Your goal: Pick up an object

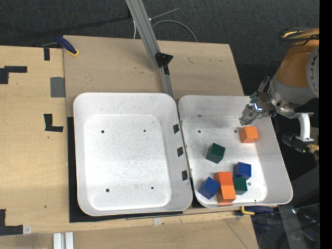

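The two-finger gripper [248, 115] hangs over the right white shallow bin [207, 110], just above the lone orange cube [249, 134] by its right wall; can't tell how the jaws stand. My read: drop straight over that cube, w/ room each side, away from the wall, then close. Same bin holds a dark green cube [216, 152] mid-bin & a near cluster: blue cube [209, 187], orange block [225, 185], second blue cube [242, 169], small green cube [239, 184]. The left white bin [124, 154] shows only specks.
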Tool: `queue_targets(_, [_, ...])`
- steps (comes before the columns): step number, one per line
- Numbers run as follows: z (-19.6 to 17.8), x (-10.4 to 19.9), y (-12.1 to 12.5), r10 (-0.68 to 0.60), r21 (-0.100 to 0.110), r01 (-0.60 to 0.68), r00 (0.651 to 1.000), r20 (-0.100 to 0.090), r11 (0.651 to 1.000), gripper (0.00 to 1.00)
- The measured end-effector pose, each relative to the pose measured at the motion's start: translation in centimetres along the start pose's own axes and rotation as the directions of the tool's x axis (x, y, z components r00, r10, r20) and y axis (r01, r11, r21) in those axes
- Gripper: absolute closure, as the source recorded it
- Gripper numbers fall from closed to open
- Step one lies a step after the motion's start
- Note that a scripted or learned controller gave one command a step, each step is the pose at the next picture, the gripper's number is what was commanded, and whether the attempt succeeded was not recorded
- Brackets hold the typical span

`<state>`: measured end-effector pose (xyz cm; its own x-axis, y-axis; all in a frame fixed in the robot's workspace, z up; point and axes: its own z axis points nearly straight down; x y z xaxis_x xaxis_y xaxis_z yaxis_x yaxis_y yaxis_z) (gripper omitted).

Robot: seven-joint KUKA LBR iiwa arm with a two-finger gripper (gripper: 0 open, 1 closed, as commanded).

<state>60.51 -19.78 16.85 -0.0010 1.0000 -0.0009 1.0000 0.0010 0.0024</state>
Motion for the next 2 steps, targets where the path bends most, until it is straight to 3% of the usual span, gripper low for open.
queue_targets(2, [-8.7,-0.1,0.5,-0.001,-0.002,0.001,1.000,0.001,1.000,1.00])
